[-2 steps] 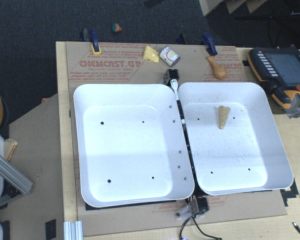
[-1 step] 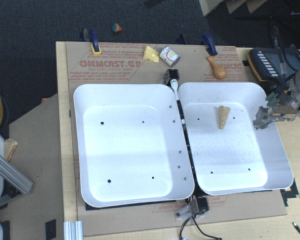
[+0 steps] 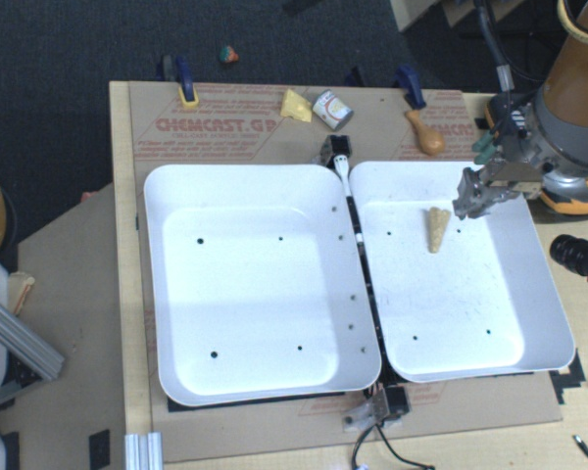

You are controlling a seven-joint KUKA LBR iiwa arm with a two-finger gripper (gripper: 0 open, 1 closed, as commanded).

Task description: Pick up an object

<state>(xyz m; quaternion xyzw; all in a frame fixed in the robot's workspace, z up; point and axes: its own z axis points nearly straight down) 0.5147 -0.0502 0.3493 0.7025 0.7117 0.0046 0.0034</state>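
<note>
A small tan cone-shaped object [image 3: 437, 229] lies in the upper middle of the right white bin [image 3: 510, 351]. My gripper [image 3: 470, 204] hangs over the same bin's upper right part, just to the right of the cone and slightly above it. The grey arm with its orange band comes in from the right edge of the camera view. Nothing shows between the gripper and the cone; they sit close but apart.
The left white bin [image 3: 176, 360] sits beside the right one. On the cardboard behind the bins lie a yellow piece [image 3: 296, 107], a small white box [image 3: 331, 110] and an orange-brown object [image 3: 426, 134]. Blue clamps [image 3: 185, 78] hold the board's far edge.
</note>
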